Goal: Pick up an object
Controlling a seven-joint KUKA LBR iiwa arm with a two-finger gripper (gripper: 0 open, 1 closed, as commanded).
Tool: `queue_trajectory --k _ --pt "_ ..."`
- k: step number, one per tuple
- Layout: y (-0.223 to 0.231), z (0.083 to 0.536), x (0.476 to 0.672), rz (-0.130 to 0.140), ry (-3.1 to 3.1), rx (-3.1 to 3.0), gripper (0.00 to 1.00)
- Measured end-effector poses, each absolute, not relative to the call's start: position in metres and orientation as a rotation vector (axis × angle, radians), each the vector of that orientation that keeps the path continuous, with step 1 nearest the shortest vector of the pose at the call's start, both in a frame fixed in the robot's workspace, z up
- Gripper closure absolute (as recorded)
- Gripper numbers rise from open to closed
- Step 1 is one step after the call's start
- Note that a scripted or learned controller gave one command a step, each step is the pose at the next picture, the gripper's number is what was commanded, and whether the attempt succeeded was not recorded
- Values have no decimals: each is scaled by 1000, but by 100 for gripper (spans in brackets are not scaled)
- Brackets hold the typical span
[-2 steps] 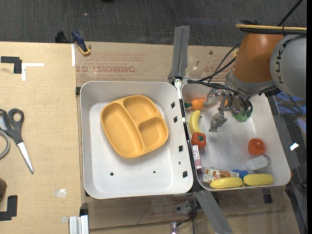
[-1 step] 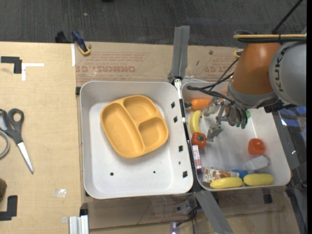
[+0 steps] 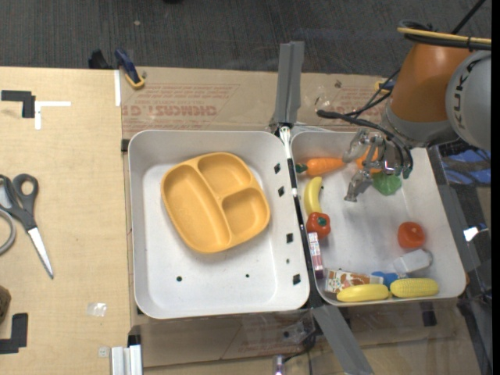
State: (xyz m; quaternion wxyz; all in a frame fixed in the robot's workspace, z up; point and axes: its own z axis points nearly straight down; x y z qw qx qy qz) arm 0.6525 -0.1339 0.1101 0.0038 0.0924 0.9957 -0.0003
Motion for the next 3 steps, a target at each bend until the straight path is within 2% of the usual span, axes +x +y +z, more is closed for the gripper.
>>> queue_trajectory --k 1,2,3 --pt "-152 95 655 0 3111 376 0" --pt "-92 93 654 0 3100 489 0" --pt "-120 94 654 -1 3106 418 0"
